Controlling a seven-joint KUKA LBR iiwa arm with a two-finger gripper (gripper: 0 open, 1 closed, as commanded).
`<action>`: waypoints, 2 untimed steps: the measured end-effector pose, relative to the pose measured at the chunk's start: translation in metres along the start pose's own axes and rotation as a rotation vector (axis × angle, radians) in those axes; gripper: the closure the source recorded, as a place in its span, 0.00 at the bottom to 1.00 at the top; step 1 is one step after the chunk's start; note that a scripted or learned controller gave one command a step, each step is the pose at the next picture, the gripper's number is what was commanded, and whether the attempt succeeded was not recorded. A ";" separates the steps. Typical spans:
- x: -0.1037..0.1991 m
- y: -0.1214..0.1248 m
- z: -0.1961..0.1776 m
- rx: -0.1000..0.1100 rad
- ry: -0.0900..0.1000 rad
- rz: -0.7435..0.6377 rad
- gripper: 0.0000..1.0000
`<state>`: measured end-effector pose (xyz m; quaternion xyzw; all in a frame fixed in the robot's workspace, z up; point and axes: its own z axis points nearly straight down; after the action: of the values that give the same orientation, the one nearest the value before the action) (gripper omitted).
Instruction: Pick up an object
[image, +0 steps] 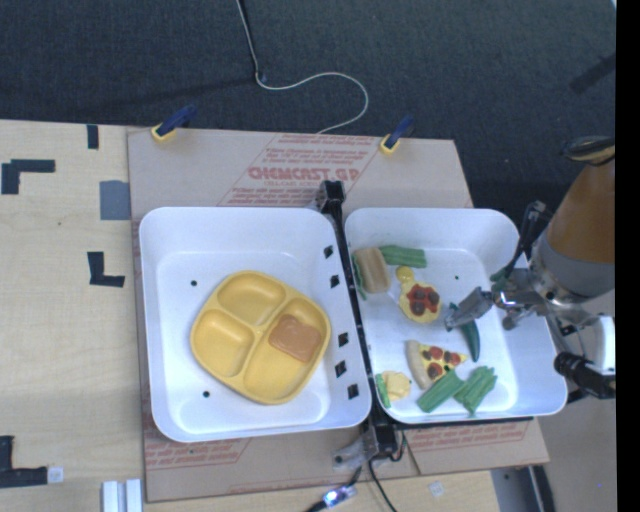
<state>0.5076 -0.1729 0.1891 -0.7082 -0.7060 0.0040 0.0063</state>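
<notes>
Camera view: left bin (170, 300) holds a yellow tray (235, 335); right bin (500, 235) holds toy food (422, 300); whether the jaws grip is unclear.

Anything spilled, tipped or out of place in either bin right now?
Nothing stands out. The yellow tray lies flat in the left bin with a brown slice in one compartment. The toy foods lie loose inside the right bin, below the gripper.

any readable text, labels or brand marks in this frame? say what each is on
"CHEMGEAR GP" is my best reading of the large red print on the cardboard sheet under the bins; it is upside down and blurred.
Smaller red lines beside it: too blurred to read.
Red print on the cardboard's bottom edge: too small to read.
</notes>
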 end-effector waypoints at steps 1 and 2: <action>0.000 0.003 -0.006 -0.012 -0.003 -0.004 0.00; 0.009 0.007 0.042 -0.008 -0.002 -0.004 0.00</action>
<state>0.5141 -0.1642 0.1466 -0.7066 -0.7076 0.0018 0.0028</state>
